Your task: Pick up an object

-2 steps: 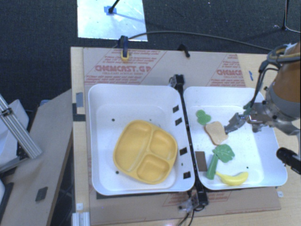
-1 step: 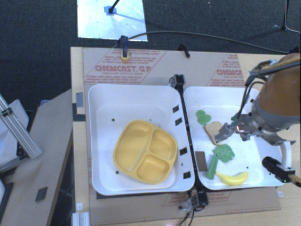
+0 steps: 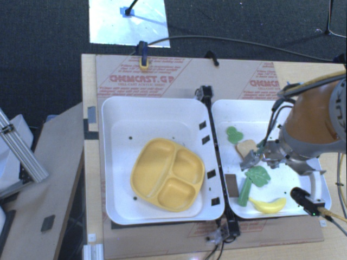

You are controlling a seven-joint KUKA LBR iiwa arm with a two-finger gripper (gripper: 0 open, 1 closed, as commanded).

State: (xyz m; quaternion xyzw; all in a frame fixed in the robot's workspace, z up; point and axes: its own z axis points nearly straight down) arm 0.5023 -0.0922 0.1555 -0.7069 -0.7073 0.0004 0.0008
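Note:
In the right bin [image 3: 303, 213], my gripper [image 3: 252, 161] hangs low over the middle. It is just right of a tan flat piece [image 3: 245, 146] and right above a green leafy toy [image 3: 259, 176] whose stem [image 3: 245, 192] points to the front. Whether it touches either one cannot be made out. A small green round toy [image 3: 234, 135] lies behind the tan piece. A yellow banana [image 3: 267, 205] rests at the bin's front, and a brown block [image 3: 231, 186] lies by the left wall. The grey arm with its orange band [image 3: 314, 118] covers the bin's right side.
The left bin [image 3: 122, 145] holds a yellow divided tray [image 3: 167, 174]. A black divider with clips [image 3: 212, 145] runs between the bins. A black part [image 3: 306, 199] juts near the front right corner. Cables [image 3: 179, 37] cross the dark floor behind the bench.

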